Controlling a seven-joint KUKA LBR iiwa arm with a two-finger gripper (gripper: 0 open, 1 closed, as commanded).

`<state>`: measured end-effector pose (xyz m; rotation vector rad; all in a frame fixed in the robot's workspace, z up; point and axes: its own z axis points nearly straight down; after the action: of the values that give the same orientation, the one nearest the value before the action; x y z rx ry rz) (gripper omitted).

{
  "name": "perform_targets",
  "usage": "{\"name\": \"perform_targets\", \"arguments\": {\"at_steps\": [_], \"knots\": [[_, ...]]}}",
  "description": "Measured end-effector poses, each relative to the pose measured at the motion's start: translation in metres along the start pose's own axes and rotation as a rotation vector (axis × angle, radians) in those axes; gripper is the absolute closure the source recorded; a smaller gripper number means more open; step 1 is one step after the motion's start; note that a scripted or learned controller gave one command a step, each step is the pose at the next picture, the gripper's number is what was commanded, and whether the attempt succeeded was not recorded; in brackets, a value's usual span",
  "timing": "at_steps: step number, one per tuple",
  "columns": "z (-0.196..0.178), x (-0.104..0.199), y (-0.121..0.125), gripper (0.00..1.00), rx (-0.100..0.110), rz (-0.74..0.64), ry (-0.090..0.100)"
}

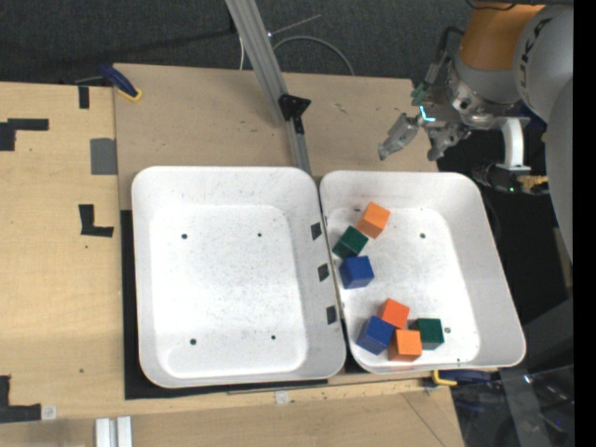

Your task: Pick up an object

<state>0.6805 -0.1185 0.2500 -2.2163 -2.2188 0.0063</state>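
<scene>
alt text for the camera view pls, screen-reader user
The gripper hangs above the bench beyond the right bin, holding nothing. That bin holds seven small cubes: three orange, two blue, two green. The left bin sits beside it.

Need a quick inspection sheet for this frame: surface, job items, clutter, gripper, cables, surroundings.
Surface: wooden bench bearing two white bins side by side, the left bin and the right bin.
Job's things: seven blocks in the right bin. Upper group: orange block, green block, blue block. Lower cluster: second orange block, second blue block, third orange block, second green block.
Clutter: black tape marks and a grey patch on the bench.
Gripper: gripper above the bench beyond the right bin's far rim, holding nothing.
Cables: thin wire loop beside a metal pole.
Surroundings: dark floor behind the bench.
</scene>
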Motion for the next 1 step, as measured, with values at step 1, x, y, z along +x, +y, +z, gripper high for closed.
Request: {"name": "perform_targets", "arguments": {"at_steps": [1], "knots": [[-0.0036, -0.0003, 0.0007, 0.0, -0.005, -0.001, -0.002]]}}
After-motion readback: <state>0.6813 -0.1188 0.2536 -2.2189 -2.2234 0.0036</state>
